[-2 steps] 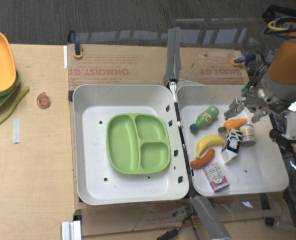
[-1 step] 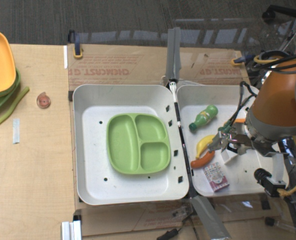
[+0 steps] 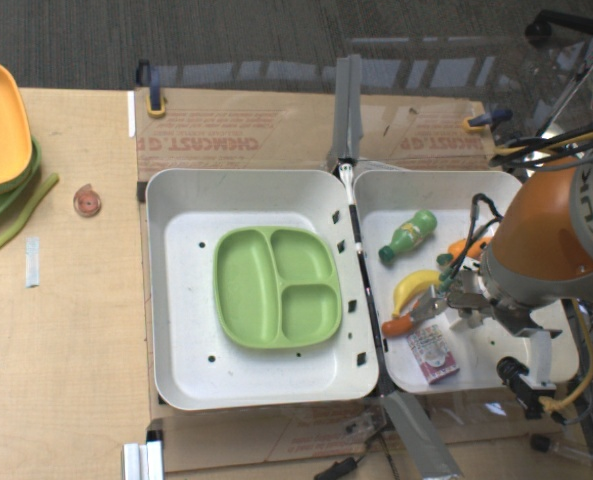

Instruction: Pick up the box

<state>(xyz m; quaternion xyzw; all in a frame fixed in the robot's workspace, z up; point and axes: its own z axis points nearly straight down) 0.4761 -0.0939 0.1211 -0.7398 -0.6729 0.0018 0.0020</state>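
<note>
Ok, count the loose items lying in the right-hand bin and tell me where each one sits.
5 visible: green bottle toward the back, banana mid-bin, carrot by the left wall, box at the front, and an orange item beside the arm. The arm may hide more.

Glossy plastic green plate (image 3: 276, 288), printed card box (image 3: 433, 353), matt wooden bench (image 3: 66, 368)

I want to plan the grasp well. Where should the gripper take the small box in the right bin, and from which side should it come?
The box lies flat on the floor of the right bin, near its front wall, so probably come straight down from above. Close the fingers across its two long edges, the narrower span. The banana and a red item lie close behind it, so stay toward its front half.
</note>
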